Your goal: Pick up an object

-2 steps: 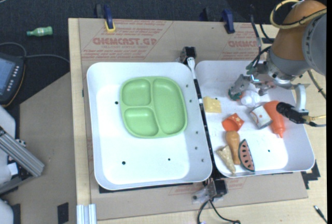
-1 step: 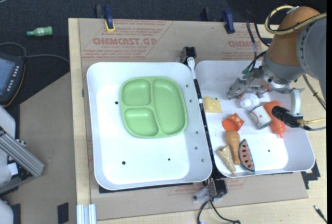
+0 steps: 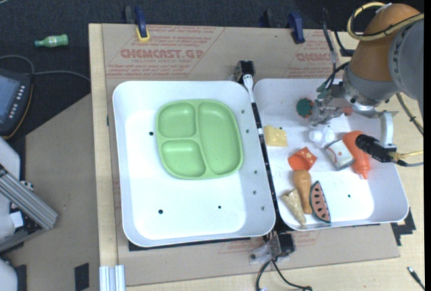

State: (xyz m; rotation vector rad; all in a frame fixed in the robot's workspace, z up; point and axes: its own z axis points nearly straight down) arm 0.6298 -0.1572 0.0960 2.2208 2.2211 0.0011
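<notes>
My gripper (image 3: 326,114) hangs low over the back part of the right bin (image 3: 387,202), under the orange wrist band. Just left of it lies a dark green round piece (image 3: 304,106). A small white object (image 3: 316,137) sits directly in front of it. Further forward are a yellow cheese wedge (image 3: 275,137), a red-orange chunk (image 3: 302,159), a grey and white block (image 3: 339,153) and an orange carrot-like piece (image 3: 357,153). Near the front rim lie a tan and orange piece (image 3: 302,183), a cone (image 3: 294,205) and a watermelon slice (image 3: 319,201). I see nothing held.
The left bin (image 3: 135,215) holds a pale green divided plate (image 3: 199,139). A raised rim (image 3: 259,148) separates the two bins. Cables run along the arm at the right edge, and blue clamps (image 3: 295,25) stand on the board behind.
</notes>
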